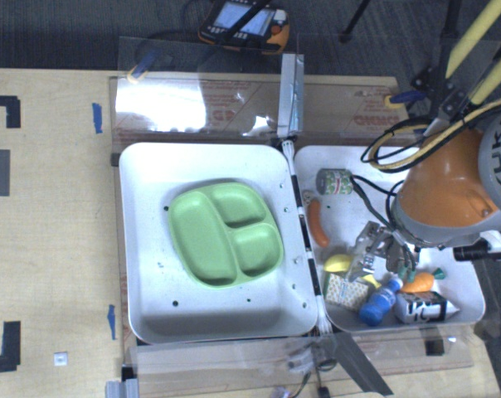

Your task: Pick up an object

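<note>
- Jaws of the gripper [377,258] point down into the right bin [350,210], low over its near half; the metal parts blur together, so I cannot tell how wide they stand, and nothing can be seen held between them.
- Just left of the gripper lies a small yellow piece [338,264], rounded and glossy, resting on the bin floor.
- Below that, touching it, is a pale speckled block [343,290], squarish, with a dotted pattern.
- A blue bottle [378,303] lies on its side beside the block, tilted towards the gripper.
- An orange carrot-like piece [419,283] sits to the right of the bottle, above a black-and-white item [425,309] near the bin's front rim.
- Further off, an orange-red sausage shape [317,222] lies along the left wall, and a small can [335,181] lies on its side at the far end.
- The left bin [151,181] holds a green divided plate [226,232].
</note>
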Robot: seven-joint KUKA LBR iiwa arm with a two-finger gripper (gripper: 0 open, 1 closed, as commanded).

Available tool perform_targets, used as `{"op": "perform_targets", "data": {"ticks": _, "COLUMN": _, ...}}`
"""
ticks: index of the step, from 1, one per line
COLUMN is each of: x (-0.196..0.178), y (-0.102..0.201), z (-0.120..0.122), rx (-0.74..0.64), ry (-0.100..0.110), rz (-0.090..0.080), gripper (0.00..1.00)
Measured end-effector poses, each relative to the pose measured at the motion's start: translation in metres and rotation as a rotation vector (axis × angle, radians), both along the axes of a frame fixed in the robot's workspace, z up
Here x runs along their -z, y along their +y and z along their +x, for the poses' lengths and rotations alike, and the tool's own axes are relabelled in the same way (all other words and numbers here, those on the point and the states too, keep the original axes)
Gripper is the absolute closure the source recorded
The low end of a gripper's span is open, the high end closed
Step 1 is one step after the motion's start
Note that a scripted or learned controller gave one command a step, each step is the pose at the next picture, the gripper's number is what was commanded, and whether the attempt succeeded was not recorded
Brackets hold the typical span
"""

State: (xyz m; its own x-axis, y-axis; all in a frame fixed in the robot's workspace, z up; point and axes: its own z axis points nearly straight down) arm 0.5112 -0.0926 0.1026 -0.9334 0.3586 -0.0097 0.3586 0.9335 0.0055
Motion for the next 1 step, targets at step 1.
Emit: {"op": "perform_targets", "data": {"ticks": 1, "x": -0.0827, "y": 0.0730, "z": 0.0350, "rx": 0.033, "ry": 0.007, "rz": -0.001, "gripper": 1.00}}
